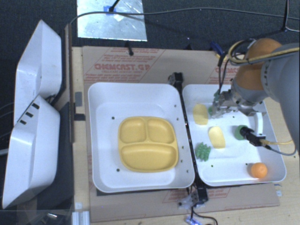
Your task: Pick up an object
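Arm poised low over the back of the right bin (279, 170), beside a pale yellow piece (200, 114).

From my remote station I read the gripper (219, 106) as lying just to the right of that pale yellow piece, whose long axis runs roughly front to back in the bin; whether the gripper is open or closed I cannot tell. A second yellow piece (216, 137) lies nearer the front, with a green cluster (203, 151) beside it and an orange ball (258, 170) at the front right corner. The left bin (101, 139) holds a yellow divided tray (148, 142). I judge the pale piece the nearest candidate, reached by a small shift leftward.
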Robot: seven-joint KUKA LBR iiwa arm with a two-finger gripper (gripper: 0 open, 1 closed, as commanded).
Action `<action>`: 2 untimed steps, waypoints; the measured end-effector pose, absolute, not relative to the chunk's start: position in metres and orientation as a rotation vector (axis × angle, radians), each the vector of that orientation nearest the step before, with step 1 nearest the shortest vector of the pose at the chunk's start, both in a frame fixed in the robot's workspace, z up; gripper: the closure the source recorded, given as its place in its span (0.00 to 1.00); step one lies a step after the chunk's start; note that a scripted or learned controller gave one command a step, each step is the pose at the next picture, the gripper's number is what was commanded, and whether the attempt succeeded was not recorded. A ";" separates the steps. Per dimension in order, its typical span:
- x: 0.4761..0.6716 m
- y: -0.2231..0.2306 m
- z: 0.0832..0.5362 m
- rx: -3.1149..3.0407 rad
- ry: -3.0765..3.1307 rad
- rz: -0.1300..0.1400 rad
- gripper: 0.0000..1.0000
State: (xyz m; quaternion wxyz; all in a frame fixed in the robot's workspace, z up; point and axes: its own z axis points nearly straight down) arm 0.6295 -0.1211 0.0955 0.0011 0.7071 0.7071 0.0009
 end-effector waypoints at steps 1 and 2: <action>0.623 -0.118 0.143 2.219 2.219 0.004 1.00; 0.621 -0.124 0.204 2.218 2.218 0.006 1.00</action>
